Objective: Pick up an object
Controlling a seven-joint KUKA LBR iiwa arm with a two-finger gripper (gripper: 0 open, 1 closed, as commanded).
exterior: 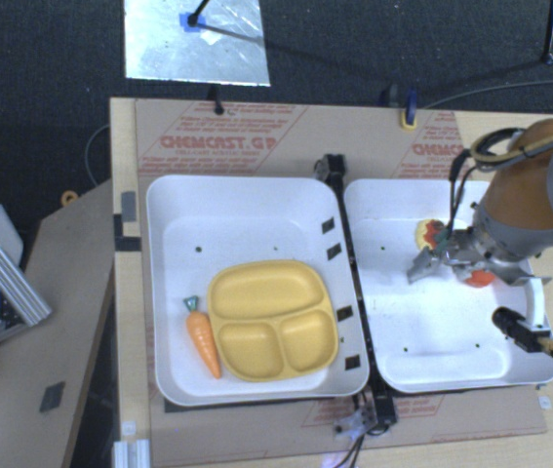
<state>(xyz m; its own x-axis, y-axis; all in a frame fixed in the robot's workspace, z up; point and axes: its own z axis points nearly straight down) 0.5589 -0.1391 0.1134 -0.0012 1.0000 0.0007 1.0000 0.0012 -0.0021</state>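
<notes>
In the right bin, my gripper reaches in from the right, low over the bin's upper middle. A small yellow and red object lies just above it, close to the wrist and partly hidden by it. A small red-orange object peeks out from under the wrist, to the gripper's right. In the left bin rests a yellow divided plate, and an orange toy carrot with a green top lies along its left side.
The two white bins sit side by side on a cardboard sheet, with a black divider strip between them. A shiny foil sheet lies on the dark floor beyond the bench.
</notes>
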